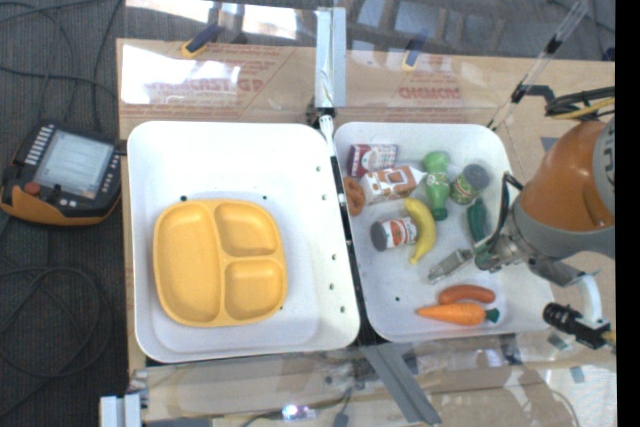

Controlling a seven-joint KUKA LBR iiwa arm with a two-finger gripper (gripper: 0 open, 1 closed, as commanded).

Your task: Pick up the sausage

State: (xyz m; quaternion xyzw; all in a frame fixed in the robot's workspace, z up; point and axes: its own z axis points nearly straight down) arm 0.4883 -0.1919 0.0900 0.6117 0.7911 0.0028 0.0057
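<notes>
The sausage (pixel 466 294) is a short reddish-orange piece lying flat near the front of the right bin (pixel 400 310). An orange carrot (pixel 455 314) with a green tip lies just in front of it, almost touching. My gripper (pixel 452 265) reaches in from the right, low over the bin floor, just behind and slightly left of the sausage. Nothing shows in its grasp. The orange wrist band (pixel 565 190) hangs over the bin's right wall.
Crowded behind the gripper in the right bin are a banana (pixel 422 227), a small can (pixel 395 234), a green cucumber (pixel 478 218), a bottle (pixel 390 183), a carton (pixel 372 156) and green items (pixel 436 165). A yellow divided plate (pixel 220 262) lies in the left bin (pixel 150 155).
</notes>
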